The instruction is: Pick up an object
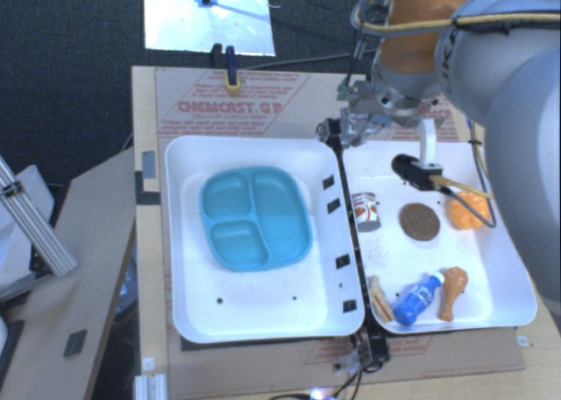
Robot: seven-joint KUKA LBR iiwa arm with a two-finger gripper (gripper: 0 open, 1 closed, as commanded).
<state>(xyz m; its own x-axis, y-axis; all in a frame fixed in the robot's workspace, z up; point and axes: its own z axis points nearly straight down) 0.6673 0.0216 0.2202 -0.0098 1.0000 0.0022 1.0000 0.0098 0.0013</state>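
Camera view, starting at the near edge: the right-hand bin [480, 260] holds all the loose pieces that could be picked up. Closest to the front rim lie a blue bottle [414, 300] on its side, a tan toy drumstick [451, 289] just to its right, and a pale flat stick [379, 296] against the wall that the two bins share. Further back, a brown disc [420, 221] lies flat in the middle of the bin, with a small red and white can [365, 211] to its left near the shared wall and an orange toy [467, 210] to its right.

The left-hand bin [263, 306] holds a blue divided plate [256, 217] lying flat at its centre.

Beyond these, the gripper [354, 132] hangs over the far end of the shared wall, apart from every piece, the can being the nearest. Whether it is spread or closed cannot be told from this angle, and nothing can be seen in its grasp. The grey arm [517, 65] reaches in from the right.

Both bins sit on a cardboard sheet [263, 100] with red lettering. A blue clamp [230, 65] stands at its far edge, and a shiny panel [208, 2] lies behind that.
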